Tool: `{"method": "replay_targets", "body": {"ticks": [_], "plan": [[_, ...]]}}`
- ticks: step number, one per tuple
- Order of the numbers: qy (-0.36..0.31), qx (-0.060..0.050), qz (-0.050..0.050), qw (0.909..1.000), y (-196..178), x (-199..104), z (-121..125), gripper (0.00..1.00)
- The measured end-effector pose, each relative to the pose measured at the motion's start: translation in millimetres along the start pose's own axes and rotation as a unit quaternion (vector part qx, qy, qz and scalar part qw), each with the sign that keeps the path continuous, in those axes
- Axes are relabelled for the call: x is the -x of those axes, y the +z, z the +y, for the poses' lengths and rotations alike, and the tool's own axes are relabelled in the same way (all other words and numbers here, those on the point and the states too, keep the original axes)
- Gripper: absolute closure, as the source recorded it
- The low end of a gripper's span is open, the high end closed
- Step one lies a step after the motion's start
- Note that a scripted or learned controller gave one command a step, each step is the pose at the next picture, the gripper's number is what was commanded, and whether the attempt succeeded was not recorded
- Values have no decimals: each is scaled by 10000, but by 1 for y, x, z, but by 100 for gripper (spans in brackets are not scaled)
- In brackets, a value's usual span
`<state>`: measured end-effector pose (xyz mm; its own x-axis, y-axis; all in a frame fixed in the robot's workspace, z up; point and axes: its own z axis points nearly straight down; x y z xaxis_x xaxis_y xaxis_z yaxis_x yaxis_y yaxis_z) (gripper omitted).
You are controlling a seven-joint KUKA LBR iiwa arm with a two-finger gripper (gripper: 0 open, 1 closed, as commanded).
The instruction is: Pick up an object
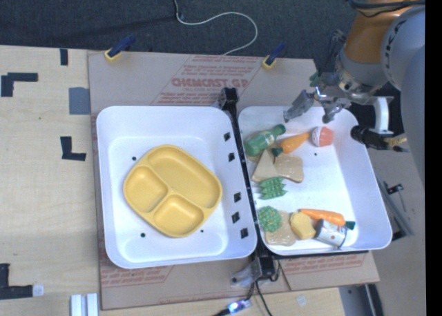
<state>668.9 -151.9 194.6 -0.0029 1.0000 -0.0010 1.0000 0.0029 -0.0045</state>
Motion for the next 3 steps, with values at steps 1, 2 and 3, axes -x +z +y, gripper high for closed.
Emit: {"method": "replay_targets", "body": {"ticks": [1, 2, 3], "plan": [[2, -3, 0, 10000, 64, -1, 1, 0], [28, 101, -49, 9999, 90, 4, 5, 0], [10, 61, -23, 10000, 83, 1, 4, 100]]}}
